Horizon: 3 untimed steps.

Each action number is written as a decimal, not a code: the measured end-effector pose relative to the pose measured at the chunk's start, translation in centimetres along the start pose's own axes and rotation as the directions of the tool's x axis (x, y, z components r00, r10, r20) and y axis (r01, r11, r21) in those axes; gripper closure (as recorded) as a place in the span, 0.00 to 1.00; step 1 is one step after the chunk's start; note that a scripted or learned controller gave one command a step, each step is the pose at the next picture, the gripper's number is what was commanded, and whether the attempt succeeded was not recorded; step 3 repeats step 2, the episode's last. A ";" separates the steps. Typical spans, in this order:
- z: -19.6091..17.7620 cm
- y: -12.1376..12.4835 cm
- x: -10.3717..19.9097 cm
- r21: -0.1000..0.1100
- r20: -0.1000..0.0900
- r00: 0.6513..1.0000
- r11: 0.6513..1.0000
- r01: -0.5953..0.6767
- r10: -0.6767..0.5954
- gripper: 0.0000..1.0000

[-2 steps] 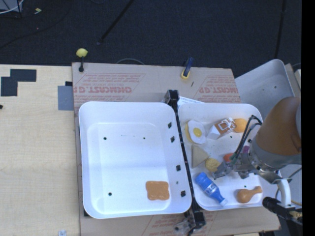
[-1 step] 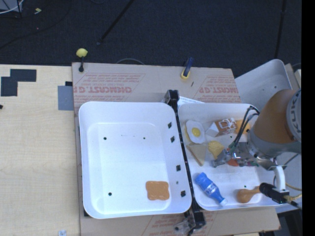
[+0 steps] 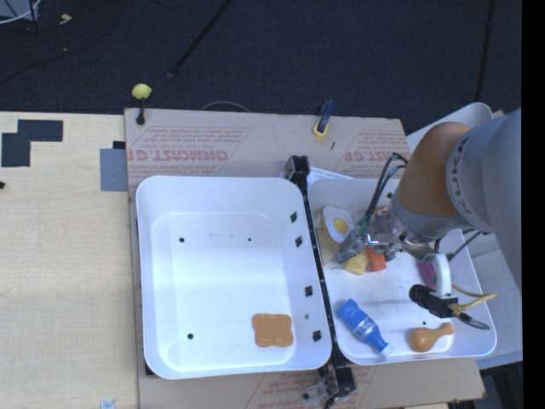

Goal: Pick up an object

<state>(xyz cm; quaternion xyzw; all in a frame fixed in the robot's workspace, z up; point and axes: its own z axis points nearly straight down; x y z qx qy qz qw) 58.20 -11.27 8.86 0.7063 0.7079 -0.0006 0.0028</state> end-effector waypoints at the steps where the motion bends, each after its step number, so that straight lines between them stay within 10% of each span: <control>1: -1.1 -0.1 -0.1 0.002 -0.004 1.000 1.000 -0.004 0.004 1.00; 2: -10.5 2.5 8.7 -0.006 -0.009 1.000 1.000 0.007 -0.007 1.00; 3: -10.5 2.5 8.7 -0.006 -0.009 1.000 1.000 0.007 -0.007 1.00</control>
